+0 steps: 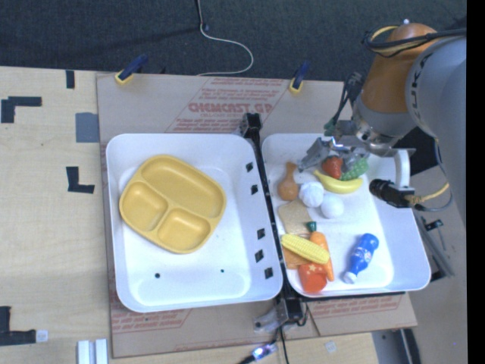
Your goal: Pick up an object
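Even overhead light brightens both white bins [121,203], casting soft shadows; slightly soft focus blurs fine detail throughout.

A divided tray [173,202] lies in the left bin [121,154]; toy foods, perhaps overlapping, crowd the right bin [405,256].
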{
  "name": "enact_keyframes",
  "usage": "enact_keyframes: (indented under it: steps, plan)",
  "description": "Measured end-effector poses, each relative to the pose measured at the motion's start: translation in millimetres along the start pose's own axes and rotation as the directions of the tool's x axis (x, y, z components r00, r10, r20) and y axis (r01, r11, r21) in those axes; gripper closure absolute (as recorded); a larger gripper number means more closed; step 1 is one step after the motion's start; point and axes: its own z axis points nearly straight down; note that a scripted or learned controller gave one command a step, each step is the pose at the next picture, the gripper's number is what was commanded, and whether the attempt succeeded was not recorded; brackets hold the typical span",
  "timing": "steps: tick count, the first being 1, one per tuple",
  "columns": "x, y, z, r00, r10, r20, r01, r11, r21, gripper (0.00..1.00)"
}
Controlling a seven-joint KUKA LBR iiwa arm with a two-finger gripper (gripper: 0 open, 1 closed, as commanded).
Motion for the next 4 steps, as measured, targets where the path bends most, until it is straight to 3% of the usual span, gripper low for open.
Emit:
enact_keyframes:
  steps: [1,2,3,4]
  plan:
    - [6.9,-8.7,58.2,1.000,0.000,-0.001,0.000,1.000,0.001,0.00]
    - [6.8,-7.0,87.1,1.000,-0.001,0.003,0.001,1.000,-0.010,0.00]
    - [7.8,-8.3,78.3,1.000,-0.001,0.000,0.001,1.000,-0.005,1.00]
    - [9.7,-3.0,16.1,1.000,-0.001,-0.001,0.001,1.000,-0.010,1.00]
